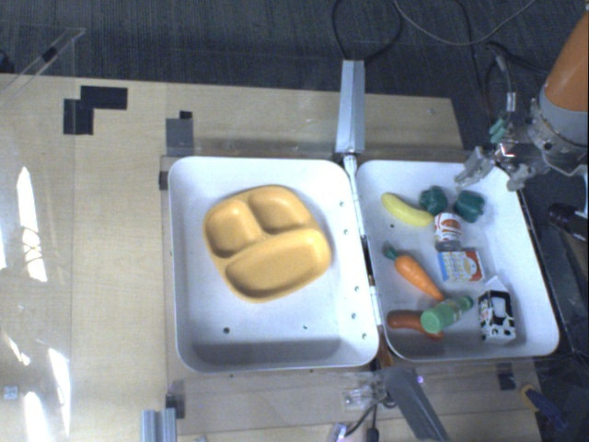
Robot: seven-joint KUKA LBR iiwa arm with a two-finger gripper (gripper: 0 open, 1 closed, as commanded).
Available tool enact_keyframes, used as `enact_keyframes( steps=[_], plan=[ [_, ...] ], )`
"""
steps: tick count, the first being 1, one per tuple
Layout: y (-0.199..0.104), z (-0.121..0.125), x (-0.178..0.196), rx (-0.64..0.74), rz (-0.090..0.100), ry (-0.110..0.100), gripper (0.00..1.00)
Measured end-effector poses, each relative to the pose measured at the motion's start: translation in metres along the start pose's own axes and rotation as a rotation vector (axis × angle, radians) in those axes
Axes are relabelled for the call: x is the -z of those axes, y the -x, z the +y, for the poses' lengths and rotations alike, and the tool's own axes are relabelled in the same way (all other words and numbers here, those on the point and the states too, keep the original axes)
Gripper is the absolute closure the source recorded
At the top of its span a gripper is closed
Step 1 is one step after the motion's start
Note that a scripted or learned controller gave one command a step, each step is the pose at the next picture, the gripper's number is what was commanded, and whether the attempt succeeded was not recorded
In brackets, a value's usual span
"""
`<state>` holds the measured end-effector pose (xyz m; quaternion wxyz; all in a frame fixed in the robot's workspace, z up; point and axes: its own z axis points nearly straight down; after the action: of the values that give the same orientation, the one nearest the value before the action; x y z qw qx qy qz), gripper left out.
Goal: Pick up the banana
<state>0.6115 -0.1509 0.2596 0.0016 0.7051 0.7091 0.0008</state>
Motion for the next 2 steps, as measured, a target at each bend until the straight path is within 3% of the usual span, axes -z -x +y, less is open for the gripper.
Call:
enact_keyframes(
  steps=[1, 2],
  plan=[
    [-0.037, -0.006, 0.02, 0.229, 0.0, 0.002, 0.0],
    [-0.075, 0.001, 0.032, 0.09, 0.001, 0.003, 0.0]
  ],
)
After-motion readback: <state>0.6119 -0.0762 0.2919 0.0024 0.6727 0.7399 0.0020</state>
